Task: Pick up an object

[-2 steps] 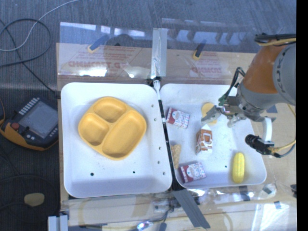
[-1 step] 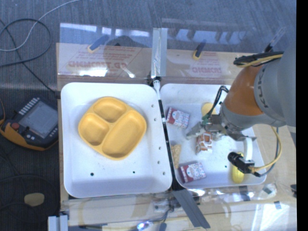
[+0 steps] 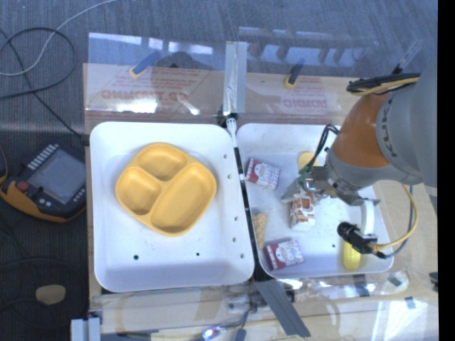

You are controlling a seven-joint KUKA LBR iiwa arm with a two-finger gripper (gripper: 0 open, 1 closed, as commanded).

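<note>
The right bin (image 3: 320,137) holds three small red-and-white cartons: one at its left (image 3: 261,173), one near the front (image 3: 284,253) and one in the middle (image 3: 302,212). My gripper (image 3: 310,187) hangs low over the bin, directly above the top edge of the middle carton and close to it. Whether it touches the carton I cannot tell. A yellow round thing (image 3: 305,160) peeks out just behind the gripper. Another yellow thing (image 3: 352,257) lies at the bin's front right. A tan, biscuit-like piece (image 3: 260,226) rests against the left wall.
The left bin (image 3: 106,261) holds a yellow three-part plate (image 3: 166,187). A ridge (image 3: 242,190) divides the two bins. The grey arm with its orange band (image 3: 359,137) covers the right bin's right side. A teach pendant (image 3: 46,183) lies on the floor at the left.
</note>
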